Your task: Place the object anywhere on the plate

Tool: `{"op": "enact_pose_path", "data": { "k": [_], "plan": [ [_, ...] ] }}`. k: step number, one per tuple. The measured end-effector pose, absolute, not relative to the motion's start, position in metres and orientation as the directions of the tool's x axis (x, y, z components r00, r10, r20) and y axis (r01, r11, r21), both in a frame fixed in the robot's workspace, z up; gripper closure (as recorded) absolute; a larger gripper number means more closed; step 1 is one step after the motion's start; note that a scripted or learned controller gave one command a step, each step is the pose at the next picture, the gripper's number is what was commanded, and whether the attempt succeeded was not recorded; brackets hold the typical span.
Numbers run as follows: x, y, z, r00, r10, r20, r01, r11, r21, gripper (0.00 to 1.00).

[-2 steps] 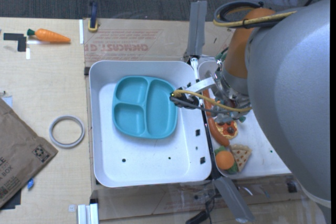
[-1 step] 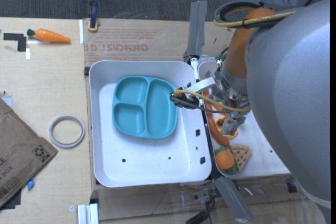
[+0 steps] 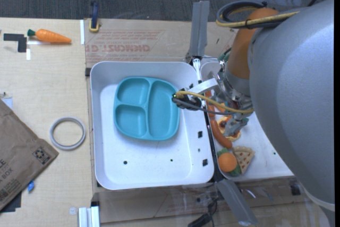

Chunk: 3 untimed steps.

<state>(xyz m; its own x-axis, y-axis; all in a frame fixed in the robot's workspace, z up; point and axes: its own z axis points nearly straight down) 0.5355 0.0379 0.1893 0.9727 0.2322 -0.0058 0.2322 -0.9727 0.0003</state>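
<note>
One camera looked down at a slant. The left bin [image 3: 101, 130] sat mid-frame. The arm [image 3: 297, 87] crowded the right.

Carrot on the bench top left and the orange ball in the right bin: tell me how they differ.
The carrot is long and tapered with a green stem end; the orange ball is round and plain. The carrot lies alone on the wooden bench, outside both bins; the ball sits in the right bin, pressed against a waffle-patterned wedge and close to a red sausage-like piece. Both are orange, and both are off the blue plate.
</note>
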Motion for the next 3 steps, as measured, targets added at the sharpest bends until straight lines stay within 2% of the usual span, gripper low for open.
{"op": "enact_pose_path", "data": {
  "k": [1, 2, 3],
  "plan": [
    [0.5357, 0.0363, 0.1956, 0.973, 0.23, -0.012, 0.23, -0.973, 0.001, 1.0],
    [0.5357, 0.0364, 0.1957, 0.973, 0.23, -0.012, 0.23, -0.973, 0.001, 0.0],
    [0.536, 0.0345, 0.2022, 0.973, 0.229, -0.018, 0.229, -0.974, 0.002, 1.0]
  ]
}}
